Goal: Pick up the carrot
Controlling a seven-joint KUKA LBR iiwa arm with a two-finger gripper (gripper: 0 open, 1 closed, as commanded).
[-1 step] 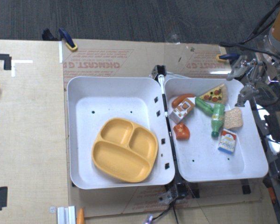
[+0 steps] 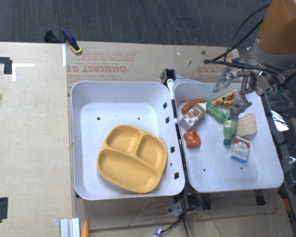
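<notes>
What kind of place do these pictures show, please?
Probably a robotics lab test bench, not a kitchen. A robot arm reaches over two white bins; the food, such as the pizza slice, looks like toys; black tape marks sit on the bench.

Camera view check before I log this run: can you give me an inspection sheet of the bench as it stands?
Surface: two white bins on a cardboard-covered bench.
Job's things: carrot in the right bin's upper left corner, partly under a small carton.
Clutter: tomato, pizza slice, green bottle, cracker, milk carton; yellow divided plate in the left bin.
Hand: above the right bin's clutter, near the pizza slice.
Cables: black ones by the arm.
Surroundings: dark floor.
</notes>
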